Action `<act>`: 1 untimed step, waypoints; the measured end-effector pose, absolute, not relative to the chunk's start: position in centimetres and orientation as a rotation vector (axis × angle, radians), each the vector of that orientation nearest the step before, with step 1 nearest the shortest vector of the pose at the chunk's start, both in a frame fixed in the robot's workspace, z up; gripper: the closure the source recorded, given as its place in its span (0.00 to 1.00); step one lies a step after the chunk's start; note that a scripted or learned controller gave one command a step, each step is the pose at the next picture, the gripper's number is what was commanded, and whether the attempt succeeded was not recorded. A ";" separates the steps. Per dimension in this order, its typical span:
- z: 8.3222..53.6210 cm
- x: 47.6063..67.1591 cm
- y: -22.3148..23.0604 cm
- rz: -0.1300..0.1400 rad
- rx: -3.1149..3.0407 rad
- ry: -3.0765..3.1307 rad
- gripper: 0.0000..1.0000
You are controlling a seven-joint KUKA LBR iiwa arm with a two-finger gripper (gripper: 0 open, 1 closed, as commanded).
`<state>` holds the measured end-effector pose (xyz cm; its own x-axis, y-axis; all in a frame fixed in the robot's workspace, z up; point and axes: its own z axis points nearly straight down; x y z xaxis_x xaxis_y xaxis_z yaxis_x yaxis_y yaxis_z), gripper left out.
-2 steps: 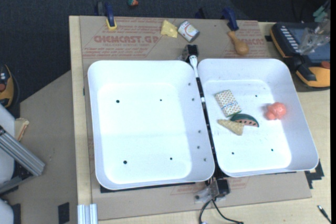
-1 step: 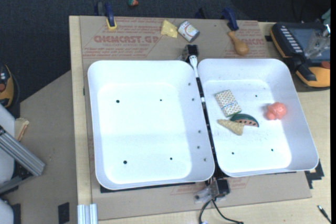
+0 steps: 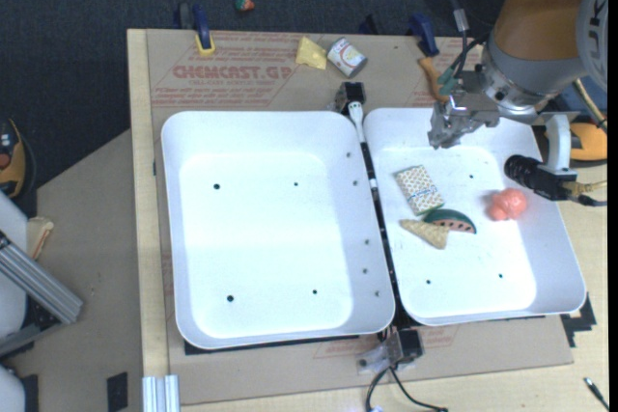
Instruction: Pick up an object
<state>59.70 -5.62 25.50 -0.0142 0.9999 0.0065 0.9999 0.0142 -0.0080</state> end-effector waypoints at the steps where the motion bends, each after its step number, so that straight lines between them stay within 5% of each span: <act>1: 45.3 61.8 2.2 -0.027 -2.222 -2.242 1.00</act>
